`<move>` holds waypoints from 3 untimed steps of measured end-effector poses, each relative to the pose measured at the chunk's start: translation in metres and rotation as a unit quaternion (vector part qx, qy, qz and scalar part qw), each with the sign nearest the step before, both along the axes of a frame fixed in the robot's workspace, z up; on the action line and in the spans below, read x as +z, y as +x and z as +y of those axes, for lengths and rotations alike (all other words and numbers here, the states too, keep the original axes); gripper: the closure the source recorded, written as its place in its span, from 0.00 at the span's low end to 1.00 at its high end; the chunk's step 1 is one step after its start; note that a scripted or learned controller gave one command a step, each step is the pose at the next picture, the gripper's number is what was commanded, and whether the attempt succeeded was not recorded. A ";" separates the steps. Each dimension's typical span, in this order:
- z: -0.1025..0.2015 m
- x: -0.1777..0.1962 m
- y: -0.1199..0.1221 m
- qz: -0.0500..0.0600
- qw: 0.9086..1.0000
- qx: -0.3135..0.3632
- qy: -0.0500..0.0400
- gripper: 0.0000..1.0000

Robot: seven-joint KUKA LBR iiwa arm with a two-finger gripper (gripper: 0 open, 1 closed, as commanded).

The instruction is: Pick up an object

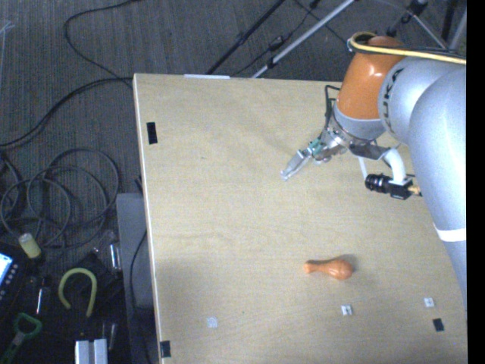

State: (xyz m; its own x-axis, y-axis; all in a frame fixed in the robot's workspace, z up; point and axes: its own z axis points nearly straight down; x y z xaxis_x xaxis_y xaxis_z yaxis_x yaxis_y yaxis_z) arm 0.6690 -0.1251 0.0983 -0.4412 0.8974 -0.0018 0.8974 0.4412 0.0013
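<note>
A small orange object (330, 268), shaped like a gourd with a thin neck pointing left, lies on the tan board (227, 226) towards its front right. My gripper (292, 168) hangs over the board's middle right, pointing down and to the left. It is well behind the orange object and apart from it, with nothing seen in it. The grey arm with its orange band (365, 82) comes in from the right.
Small white tags (346, 309) and black marks (152, 133) dot the board. The board's left edge drops to a dark floor with cables (61, 196) and a green hook-shaped tool (78, 287). Tripod legs (318, 21) cross behind the back edge.
</note>
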 end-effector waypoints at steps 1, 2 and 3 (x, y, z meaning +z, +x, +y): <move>0.000 0.000 0.000 0.000 1.000 0.000 0.000 0.00; 0.019 -0.014 -0.001 0.001 1.000 0.007 -0.001 0.00; -0.038 0.009 -0.001 0.001 0.995 -0.100 0.000 0.00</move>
